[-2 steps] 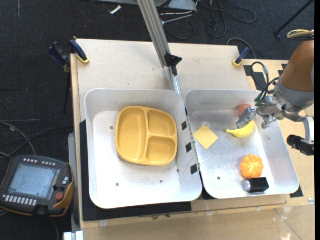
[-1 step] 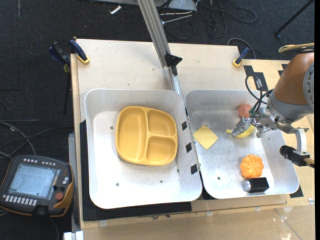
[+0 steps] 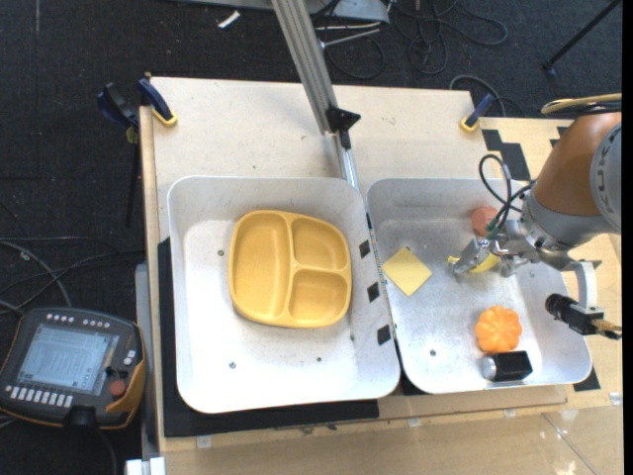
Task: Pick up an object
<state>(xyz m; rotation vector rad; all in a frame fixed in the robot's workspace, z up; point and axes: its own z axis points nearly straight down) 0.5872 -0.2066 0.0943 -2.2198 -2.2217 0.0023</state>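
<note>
In the right bin (image 3: 435, 359) lie a flat yellow square (image 3: 406, 270), an orange pumpkin-shaped toy (image 3: 497, 329), a small black and silver cylinder (image 3: 508, 366) and a pinkish ball (image 3: 483, 217). My gripper (image 3: 492, 253) hangs low over the right bin's middle right, below the pink ball. A small yellow object (image 3: 467, 261) lies right at its tip; whether it is held is hidden by the wrist. The left bin (image 3: 198, 364) holds a yellow divided plate (image 3: 291, 268).
A slanted metal pole (image 3: 309, 62) runs from the top down to the seam between the bins. Clamps (image 3: 158, 107) (image 3: 477, 115) sit at the bench's far corners. A teach pendant (image 3: 64, 364) lies on the floor at the lower left.
</note>
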